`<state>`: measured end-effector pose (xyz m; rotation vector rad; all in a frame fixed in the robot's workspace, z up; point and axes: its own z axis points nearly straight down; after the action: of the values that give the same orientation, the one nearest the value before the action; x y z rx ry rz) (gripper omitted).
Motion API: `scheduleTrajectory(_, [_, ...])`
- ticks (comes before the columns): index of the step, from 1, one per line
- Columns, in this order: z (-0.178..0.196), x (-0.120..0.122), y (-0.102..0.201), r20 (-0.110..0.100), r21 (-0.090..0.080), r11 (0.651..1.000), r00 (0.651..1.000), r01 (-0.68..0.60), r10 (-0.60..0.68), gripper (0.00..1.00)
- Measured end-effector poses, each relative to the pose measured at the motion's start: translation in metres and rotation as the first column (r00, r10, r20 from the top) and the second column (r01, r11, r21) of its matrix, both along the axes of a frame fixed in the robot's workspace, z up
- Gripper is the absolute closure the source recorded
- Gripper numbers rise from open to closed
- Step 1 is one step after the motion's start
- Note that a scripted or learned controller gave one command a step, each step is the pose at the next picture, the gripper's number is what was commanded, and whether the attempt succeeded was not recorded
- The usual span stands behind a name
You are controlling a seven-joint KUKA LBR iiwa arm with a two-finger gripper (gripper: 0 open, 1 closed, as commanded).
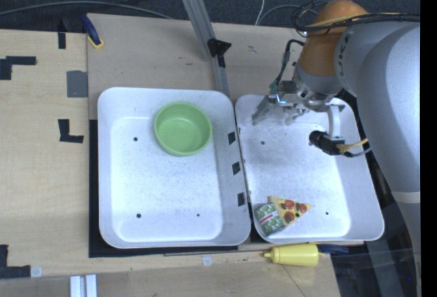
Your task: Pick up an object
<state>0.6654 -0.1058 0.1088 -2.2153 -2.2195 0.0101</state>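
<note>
The counter [41,152] was pale wood with dark tape marks on its left part; on it sat two shallow white bins side by side. The left bin [164,220] held a green bowl [182,128], upright in its far half, slightly right of the middle. A grey metal pole [194,9] ran at a slant from the far edge down to the far rim between the two bins. The right bin [307,179] carried a slice of toy pizza [290,209] in its near left corner, touching a small green and red packet [268,218] just to its left; both lay well apart from the gripper. A yellow bottle [295,255] lay on its side on the counter just beyond the right bin's near rim. The arm [382,97] reached in from the right, its orange band [328,29] above the wrist, bent downward over the right bin's far left corner; the gripper [273,115] hung low there with its two fingers spread apart, nothing between them.
</note>
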Motion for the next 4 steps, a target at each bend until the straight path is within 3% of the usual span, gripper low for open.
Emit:
scheduleTrajectory(1, [0.015,0.002,0.001,0.007,0.0,1.0,1.0,-0.002,0.002,1.0])
scheduleTrajectory(4, [0.176,0.008,0.002,0.014,0.0,1.0,1.0,0.0,0.0,1.0])
